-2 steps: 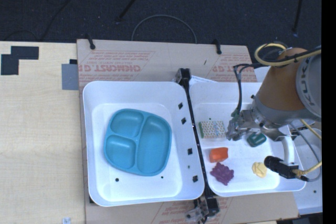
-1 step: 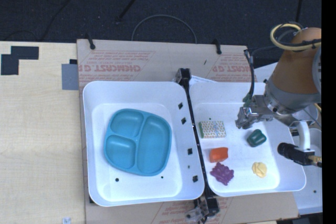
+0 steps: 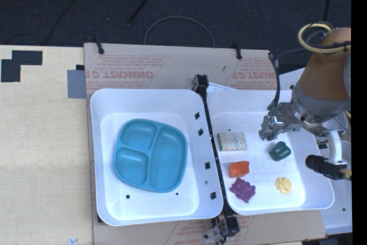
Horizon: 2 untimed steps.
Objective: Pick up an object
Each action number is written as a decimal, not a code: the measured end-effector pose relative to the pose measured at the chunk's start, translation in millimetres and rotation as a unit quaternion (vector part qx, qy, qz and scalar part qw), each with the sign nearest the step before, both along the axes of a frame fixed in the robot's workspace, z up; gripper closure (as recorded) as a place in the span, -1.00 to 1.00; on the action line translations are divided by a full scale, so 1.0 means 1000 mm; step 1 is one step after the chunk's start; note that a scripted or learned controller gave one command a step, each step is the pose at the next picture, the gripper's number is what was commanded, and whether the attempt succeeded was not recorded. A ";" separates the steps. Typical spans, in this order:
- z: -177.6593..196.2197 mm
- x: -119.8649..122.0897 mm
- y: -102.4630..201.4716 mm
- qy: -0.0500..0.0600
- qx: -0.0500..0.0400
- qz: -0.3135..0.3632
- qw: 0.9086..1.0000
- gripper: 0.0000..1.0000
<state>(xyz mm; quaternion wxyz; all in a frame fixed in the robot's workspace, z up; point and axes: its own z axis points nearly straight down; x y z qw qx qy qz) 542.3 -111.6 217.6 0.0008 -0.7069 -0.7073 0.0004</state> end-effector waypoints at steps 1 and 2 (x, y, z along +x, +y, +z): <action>0.003 -0.010 0.061 0.001 0.001 0.002 1.000 1.00; 0.011 -0.016 0.119 0.001 0.001 0.002 1.000 1.00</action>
